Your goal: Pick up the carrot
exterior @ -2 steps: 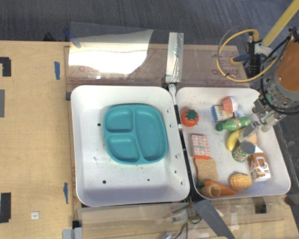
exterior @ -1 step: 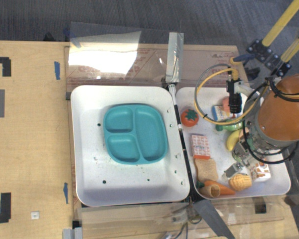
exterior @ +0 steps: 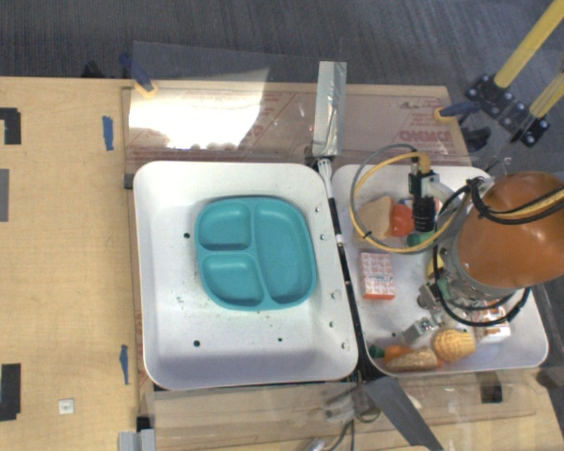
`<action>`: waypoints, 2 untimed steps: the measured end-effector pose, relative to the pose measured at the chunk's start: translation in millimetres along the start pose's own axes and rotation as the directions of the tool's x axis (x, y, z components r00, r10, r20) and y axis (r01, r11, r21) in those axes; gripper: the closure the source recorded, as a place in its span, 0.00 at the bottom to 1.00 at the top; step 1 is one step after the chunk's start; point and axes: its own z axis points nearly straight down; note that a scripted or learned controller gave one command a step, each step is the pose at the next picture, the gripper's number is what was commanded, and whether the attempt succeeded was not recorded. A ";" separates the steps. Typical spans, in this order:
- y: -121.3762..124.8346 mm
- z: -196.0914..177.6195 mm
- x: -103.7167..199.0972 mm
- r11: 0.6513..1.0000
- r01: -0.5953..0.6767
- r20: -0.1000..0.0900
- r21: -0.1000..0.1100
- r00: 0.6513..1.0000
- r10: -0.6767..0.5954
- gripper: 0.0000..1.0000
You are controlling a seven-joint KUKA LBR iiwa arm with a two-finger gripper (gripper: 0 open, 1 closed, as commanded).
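- Camera view: the carrot (exterior: 406,354) lay at the near edge of the right bin (exterior: 531,332), beside a yellow ribbed item (exterior: 454,344).
- The end effector (exterior: 430,319) hung just above them under the orange band (exterior: 517,228); how far it was open could not be told.
- A teal divided plate (exterior: 258,252) sat in the left bin (exterior: 160,252).

A robotics lab: taped plywood bench (exterior: 56,252), two white bins (exterior: 160,346), cabled arm (exterior: 508,233).

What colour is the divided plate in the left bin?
Teal, plain, seen in the camera view: the plate lies in the left bin.
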 end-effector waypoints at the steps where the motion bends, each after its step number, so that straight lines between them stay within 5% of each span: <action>1: -2.7 -10.5 -5.6 1.000 0.003 0.008 0.005 1.000 -0.003 1.00; 2: 19.3 -100.6 53.1 0.994 -0.109 0.003 -0.010 0.994 0.109 1.00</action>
